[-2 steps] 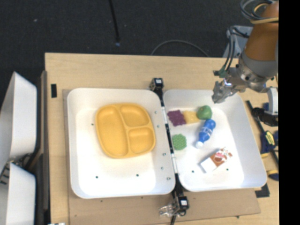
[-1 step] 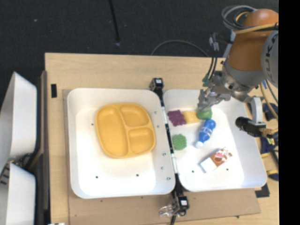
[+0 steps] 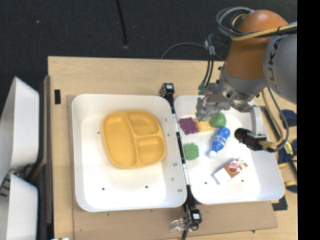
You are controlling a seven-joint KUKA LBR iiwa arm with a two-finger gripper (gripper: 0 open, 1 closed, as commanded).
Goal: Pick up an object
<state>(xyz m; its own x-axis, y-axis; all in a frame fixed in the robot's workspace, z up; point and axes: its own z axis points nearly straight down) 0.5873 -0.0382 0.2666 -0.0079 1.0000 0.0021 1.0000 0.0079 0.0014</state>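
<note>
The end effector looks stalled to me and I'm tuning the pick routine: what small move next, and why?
Probably a short straight descent. The end effector sits at the right bin's far end, above the purple block and yellow piece, with nothing visibly held.

Legible text: one partial marking. Dark letters "UK" on the grey arm housing [image 3: 281,64] at the right edge, remainder cut off. Small white carton [image 3: 230,170] in the right bin [image 3: 260,186] carries a red-brown printed patch, too small to read. Blue bottle [image 3: 219,140] label: white band, no characters resolvable
</note>
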